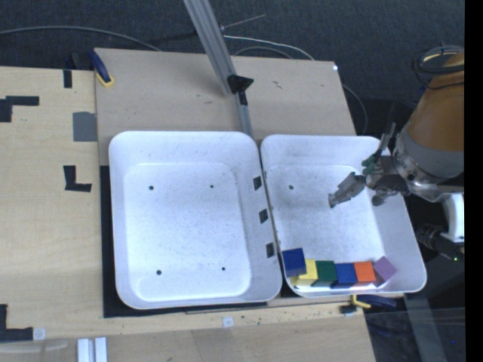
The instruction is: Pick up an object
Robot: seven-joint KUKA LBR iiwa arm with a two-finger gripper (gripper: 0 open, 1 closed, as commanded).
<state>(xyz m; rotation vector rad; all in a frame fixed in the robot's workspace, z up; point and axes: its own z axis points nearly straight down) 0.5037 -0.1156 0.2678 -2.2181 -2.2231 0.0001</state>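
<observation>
- The pincer (341,192) hangs over the right bin (321,151), tilted down and away from the arm (438,127), with nothing between its tips.
- Whether it is spread or pressed together, I cannot tell; it is too small and blurred here.
- The blocks sit below the pincer in this view, well apart from it, in a row along the bin's near wall.
- Blue block (293,260) is nearest on the left, on a yellow one (306,276); then green (325,270), another blue (346,273), orange (364,271) and purple (384,267) at the far end.
- They look packed, touching side to side, so a straight drop risks catching two.
- Best bet, I judge: the raised blue block, or the purple at the end of the row.
- Centre over it first, then descend, keeping off the wall.
- The left bin (181,145) lies beyond the pincer's tips, across the divide.
</observation>
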